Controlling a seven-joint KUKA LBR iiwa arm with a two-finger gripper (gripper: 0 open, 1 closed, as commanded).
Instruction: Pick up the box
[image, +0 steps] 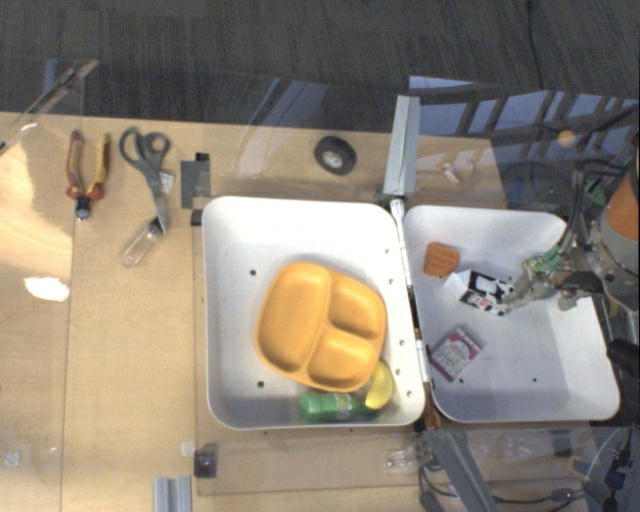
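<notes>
In the right bin a small black-and-white box lies flat near the middle left. A maroon box with a pale label lies tilted nearer the front left. My gripper reaches in from the right and hangs low at the black-and-white box's right edge. Its tip is touching or just over that edge. The maroon box lies apart from it, toward the front.
An orange block sits at the right bin's back left. The left bin holds a yellow divided plate, with a green bottle and a yellow piece by its front wall. Scissors, pliers and a tape roll lie on the bench behind.
</notes>
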